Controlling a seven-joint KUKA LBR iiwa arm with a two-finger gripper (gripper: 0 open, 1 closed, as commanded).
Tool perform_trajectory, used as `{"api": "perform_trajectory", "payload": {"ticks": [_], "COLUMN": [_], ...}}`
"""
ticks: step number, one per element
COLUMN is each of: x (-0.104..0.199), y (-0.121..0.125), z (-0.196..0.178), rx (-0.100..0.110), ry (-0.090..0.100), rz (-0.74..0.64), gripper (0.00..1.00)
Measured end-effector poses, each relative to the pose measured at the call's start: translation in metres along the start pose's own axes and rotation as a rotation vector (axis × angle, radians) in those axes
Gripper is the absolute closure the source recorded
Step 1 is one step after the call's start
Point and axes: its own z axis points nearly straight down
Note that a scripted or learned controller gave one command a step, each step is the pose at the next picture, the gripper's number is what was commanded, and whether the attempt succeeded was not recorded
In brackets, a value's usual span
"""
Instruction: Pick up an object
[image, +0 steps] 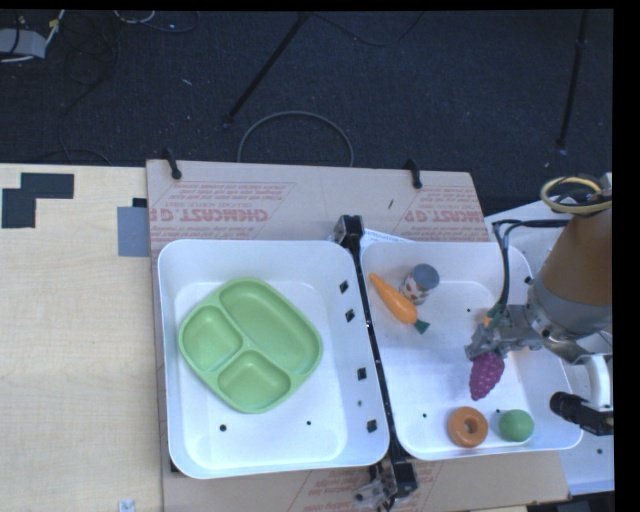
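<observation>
Broadly, on the pale surface (70, 350): two white bins side by side, left bin (200, 455) and right bin (440, 390), likely kept shallow so a slanted reach clears the walls. Reaching in from the right, the grey arm (585, 270), cut off at the frame edge, bent low over the right bin. In the left bin, a green divided plate (250, 343), lying flat. Over the right bin, the tool (495, 338), dark and blurred; cannot tell whether spread or pressed together. Touching or just under it, a purple grape bunch (487, 375), probably the target, though hard to say if lifted or lying on the floor. Well apart, an orange carrot (393, 299). Nearer the front wall, an orange ring (467, 427) beside a green ball (516, 425). Next to the carrot, a small figure (421, 282), too small to identify.
</observation>
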Motion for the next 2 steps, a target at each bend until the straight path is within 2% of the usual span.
{"api": "perform_trajectory", "payload": {"ticks": [1, 2], "x": [-0.003, 0.003], "y": [-0.002, -0.005], "z": [-0.043, -0.102], "rx": [-0.001, -0.003], "ry": [0.000, -0.001], "rz": [-0.004, -0.007], "gripper": [1.00, 1.00]}}
